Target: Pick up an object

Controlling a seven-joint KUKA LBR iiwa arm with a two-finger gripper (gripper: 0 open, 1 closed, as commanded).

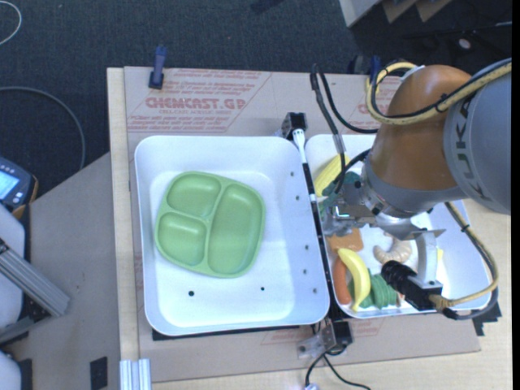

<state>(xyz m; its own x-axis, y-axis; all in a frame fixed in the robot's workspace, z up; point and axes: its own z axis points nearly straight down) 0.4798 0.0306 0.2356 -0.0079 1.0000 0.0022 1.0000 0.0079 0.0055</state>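
Note:
The right bin (475, 279) holds several toy foods. A yellow banana (356, 268) lies near its front left, with an orange carrot (341, 283) to its left and a green piece (382, 293) to its right. A beige piece (392, 250) lies behind them, an orange piece (349, 240) sits by the banana's top, and a yellow piece (329, 173) rests at the bin's back left. My gripper (340, 208) reaches down into the left side of this bin, just above the orange piece, mostly hidden under the wrist.
A green divided plate (210, 223) lies in the left bin (162, 299). The arm's grey and orange body (422, 136) covers much of the right bin. Cables (329, 112) run along the bench's back edge.

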